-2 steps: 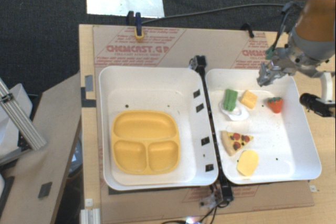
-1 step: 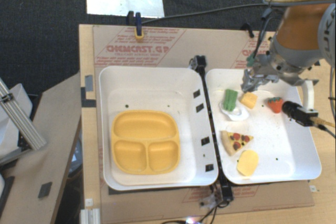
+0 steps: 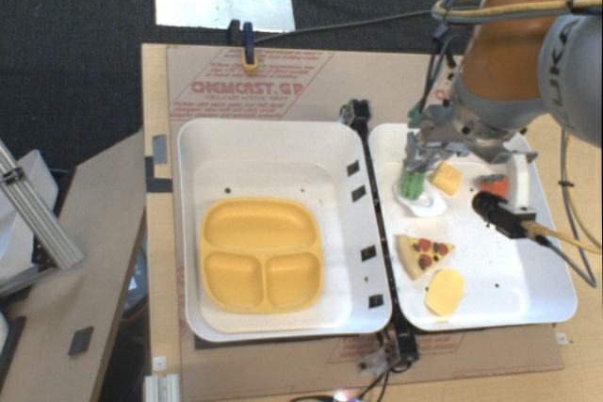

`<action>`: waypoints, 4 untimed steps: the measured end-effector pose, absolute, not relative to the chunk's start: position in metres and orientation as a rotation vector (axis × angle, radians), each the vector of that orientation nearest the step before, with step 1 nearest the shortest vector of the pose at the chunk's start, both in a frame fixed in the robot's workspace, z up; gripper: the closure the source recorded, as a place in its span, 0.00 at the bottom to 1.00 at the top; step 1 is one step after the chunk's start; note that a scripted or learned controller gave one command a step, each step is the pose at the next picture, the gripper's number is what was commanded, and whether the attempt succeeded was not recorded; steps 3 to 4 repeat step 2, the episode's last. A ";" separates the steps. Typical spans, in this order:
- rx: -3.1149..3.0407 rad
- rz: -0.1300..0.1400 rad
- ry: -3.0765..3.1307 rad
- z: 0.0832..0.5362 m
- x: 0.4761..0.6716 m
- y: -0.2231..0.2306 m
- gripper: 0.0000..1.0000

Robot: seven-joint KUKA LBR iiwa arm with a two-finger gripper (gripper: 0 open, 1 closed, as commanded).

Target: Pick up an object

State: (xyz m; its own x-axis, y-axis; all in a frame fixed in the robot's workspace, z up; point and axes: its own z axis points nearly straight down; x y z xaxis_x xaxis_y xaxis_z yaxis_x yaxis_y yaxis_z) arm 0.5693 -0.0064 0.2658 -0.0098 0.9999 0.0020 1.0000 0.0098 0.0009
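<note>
My gripper (image 3: 415, 167) hangs low over the back left part of the right bin (image 3: 546, 297). Directly below its tip a small green thing (image 3: 411, 187) rests on a white, rounded piece (image 3: 429, 203). A yellow block (image 3: 447, 179) lies just right of the gripper. Toward the bin's front lie a pizza slice (image 3: 424, 252) and a pale yellow oval piece (image 3: 445, 292). A small red and orange thing (image 3: 493, 185) and a white piece (image 3: 517, 176) lie at the bin's back right, partly under the arm.
The left bin (image 3: 283, 141) holds a yellow divided tray (image 3: 262, 252). A black strip with clips (image 3: 369, 202) runs along the wall between the two bins. The arm's orange wrist (image 3: 513, 33) looms over the back of the right bin.
</note>
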 end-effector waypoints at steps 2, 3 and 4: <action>-2.209 -0.001 -2.230 0.224 0.531 0.097 1.00; -2.209 -0.001 -2.230 0.224 0.531 0.097 1.00; -2.209 -0.001 -2.230 0.224 0.531 0.097 1.00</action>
